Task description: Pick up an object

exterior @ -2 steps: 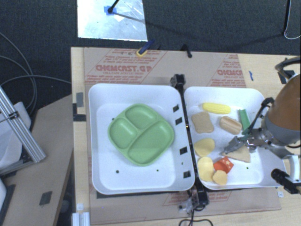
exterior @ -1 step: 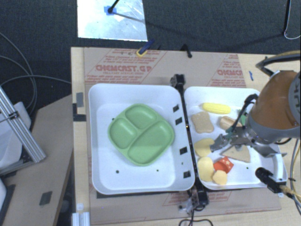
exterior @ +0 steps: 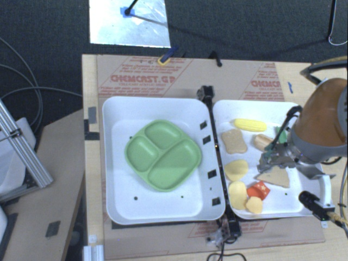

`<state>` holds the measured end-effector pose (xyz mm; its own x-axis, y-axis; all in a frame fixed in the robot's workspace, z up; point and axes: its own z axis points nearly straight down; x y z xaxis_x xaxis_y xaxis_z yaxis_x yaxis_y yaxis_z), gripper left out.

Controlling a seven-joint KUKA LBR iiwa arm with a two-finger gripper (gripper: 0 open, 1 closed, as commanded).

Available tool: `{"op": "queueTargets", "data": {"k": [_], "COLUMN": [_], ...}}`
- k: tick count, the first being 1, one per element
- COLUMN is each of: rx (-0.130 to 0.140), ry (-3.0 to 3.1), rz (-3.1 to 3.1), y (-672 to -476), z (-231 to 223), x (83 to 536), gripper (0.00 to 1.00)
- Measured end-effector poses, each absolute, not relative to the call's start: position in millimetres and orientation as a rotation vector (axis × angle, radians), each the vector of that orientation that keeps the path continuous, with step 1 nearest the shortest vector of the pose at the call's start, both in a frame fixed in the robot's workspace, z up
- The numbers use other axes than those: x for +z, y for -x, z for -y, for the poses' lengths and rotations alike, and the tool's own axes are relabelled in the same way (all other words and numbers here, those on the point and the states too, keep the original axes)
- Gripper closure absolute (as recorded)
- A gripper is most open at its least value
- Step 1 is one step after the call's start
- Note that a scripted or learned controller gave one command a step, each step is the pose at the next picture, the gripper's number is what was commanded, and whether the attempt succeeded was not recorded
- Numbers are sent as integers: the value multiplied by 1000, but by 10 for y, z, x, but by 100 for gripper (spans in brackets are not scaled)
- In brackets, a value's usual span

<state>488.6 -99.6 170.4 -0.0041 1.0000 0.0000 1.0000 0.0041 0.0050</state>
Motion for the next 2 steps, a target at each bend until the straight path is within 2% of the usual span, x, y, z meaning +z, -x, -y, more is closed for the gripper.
{"op": "queueTargets", "data": {"k": [1,2], "rx": [7,3], "ry": [-2208,-2212], "rz": [-2234,-2230], "y": [-4893,-4975], "z": [265,-72], "x": [1850,1841], "gripper": [100,100]}}
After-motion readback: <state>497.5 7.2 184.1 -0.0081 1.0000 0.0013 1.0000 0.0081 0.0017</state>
